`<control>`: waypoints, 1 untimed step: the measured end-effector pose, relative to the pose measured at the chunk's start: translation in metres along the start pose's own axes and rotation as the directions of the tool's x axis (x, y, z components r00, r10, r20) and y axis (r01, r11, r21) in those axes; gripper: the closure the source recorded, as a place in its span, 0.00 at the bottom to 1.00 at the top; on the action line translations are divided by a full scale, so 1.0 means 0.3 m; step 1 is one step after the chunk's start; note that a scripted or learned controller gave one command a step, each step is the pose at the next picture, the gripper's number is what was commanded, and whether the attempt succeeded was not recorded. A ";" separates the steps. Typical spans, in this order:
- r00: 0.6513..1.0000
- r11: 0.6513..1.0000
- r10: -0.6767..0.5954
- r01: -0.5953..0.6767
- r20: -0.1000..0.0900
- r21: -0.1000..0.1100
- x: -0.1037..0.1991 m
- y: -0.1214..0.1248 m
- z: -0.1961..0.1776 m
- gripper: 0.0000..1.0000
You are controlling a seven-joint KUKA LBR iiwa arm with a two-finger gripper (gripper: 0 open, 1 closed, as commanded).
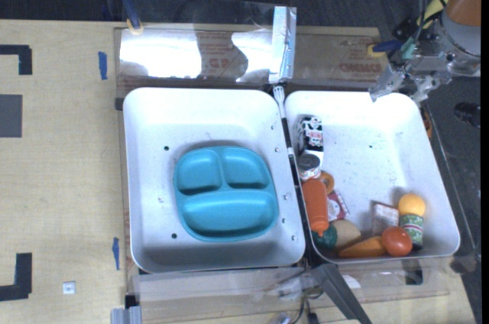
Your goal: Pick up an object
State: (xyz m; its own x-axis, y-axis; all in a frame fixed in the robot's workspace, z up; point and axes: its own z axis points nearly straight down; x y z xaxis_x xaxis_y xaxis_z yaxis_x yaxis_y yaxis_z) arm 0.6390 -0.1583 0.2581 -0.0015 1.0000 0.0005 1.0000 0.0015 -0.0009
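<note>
Hand [401, 82]: positioned at the far right corner of the right bin [382, 124], above its rim and well apart from the contents. Whether it is open or closed cannot be told from this view; nothing is seen in it.

Candidate objects lie crowded along the right bin's near edge and left wall. Against the left wall: a small black-and-white carton [310, 133], then an orange-red sausage-shaped piece [315, 204] lying lengthwise. Along the near edge: a carrot [363, 246], a red tomato [396, 241] and a small bottle with a yellow top [412, 219] — touching or nearly so. The left bin [153, 124] bears a blue divided plate [225, 191], flat at its centre.

Risks, as judged:
- Crowding. A descent into the near-edge cluster would likely strike two items at once and push them apart rather than seize one.
- Wall proximity. Items against the left wall and near rim leave little room on the wall side; collision with the bin is possible.
- Rounded forms — tomato, bottle top, sausage piece — look smooth and may roll or squirt out of a closing grip.
- The plate looks too broad and flat to be a sound choice.
</note>
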 end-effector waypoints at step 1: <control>0.999 0.999 0.054 -0.054 0.003 -0.006 -0.014 0.036 -0.030 0.00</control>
State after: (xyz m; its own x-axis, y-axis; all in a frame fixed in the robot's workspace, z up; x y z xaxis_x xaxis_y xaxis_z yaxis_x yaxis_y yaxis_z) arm 0.6499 -0.1626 0.2669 0.0528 0.9986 -0.0022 0.9986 -0.0527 0.0046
